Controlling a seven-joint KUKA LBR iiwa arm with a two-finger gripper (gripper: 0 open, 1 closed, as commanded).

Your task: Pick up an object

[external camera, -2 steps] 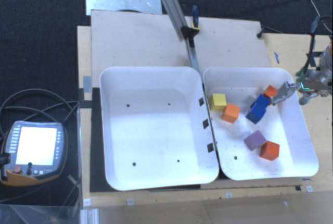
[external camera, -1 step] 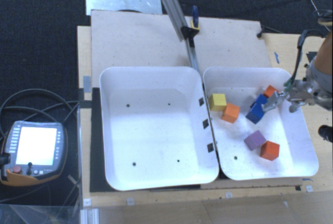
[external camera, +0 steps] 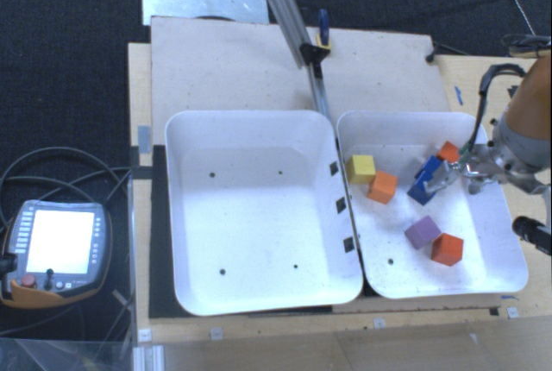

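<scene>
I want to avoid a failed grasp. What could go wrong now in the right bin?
1. The two-finger gripper sits at the blue plastic block, with a small orange block right beside; it might nudge or catch the wrong one.
2. The blue block lies tilted, so it could slip out.
3. The purple cube and red-orange cube touch; a push could move both.
</scene>
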